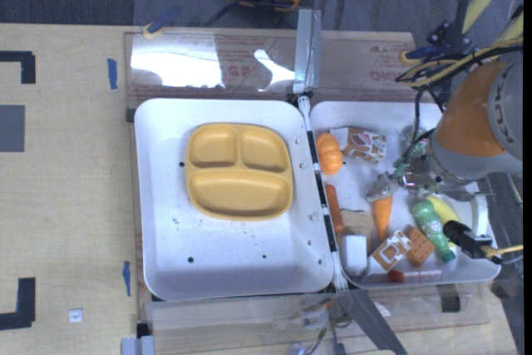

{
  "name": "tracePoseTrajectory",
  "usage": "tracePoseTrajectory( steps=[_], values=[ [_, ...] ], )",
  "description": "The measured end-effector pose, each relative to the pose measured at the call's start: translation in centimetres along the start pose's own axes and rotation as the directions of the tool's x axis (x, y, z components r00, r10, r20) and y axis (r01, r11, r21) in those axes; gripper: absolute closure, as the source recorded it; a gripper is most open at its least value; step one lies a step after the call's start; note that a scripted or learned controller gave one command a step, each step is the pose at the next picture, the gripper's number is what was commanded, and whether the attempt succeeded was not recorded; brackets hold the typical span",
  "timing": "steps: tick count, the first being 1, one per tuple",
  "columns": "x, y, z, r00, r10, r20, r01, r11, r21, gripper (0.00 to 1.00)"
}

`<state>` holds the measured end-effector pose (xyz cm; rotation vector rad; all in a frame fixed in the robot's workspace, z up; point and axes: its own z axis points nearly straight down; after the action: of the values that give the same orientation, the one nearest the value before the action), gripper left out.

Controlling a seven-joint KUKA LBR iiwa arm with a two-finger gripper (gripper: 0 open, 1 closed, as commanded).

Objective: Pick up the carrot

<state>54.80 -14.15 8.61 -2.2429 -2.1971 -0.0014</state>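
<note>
Camera view. The wooden surface (66,179) carries two shallow white bins side by side. The left bin (158,204) holds a yellow compartment plate (240,170), lying flat near the bin's middle, three sections facing up.

The right bin (391,116) holds the loose items. The carrot (381,214) lies near the bin's centre, thick end toward the back, tip pointing toward the front edge. A small orange pumpkin (329,153) sits against the dividing wall at the back left. A printed snack packet (365,145) lies just beside it to the right. A slim red-orange stick (334,209) runs along the left wall. A white block (356,252) rests at the front left, with a patterned brown box (405,248) beside it, near the carrot's tip. A green bottle (432,224) lies at the right, next to a yellow piece (443,208).

The arm, grey with an orange band (470,116), reaches in from the right. The gripper (391,181) sits directly above the carrot's thick end, close to or touching it. The fingers appear slightly apart at that end; no firm clamp on the carrot is visible.
</note>
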Motion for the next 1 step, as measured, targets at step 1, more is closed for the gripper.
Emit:
tracePoseTrajectory(
  steps=[1],
  values=[
    [-0.01,0.13,-1.11,1.000,0.000,0.002,0.000,1.000,-0.004,1.00]
  ],
)
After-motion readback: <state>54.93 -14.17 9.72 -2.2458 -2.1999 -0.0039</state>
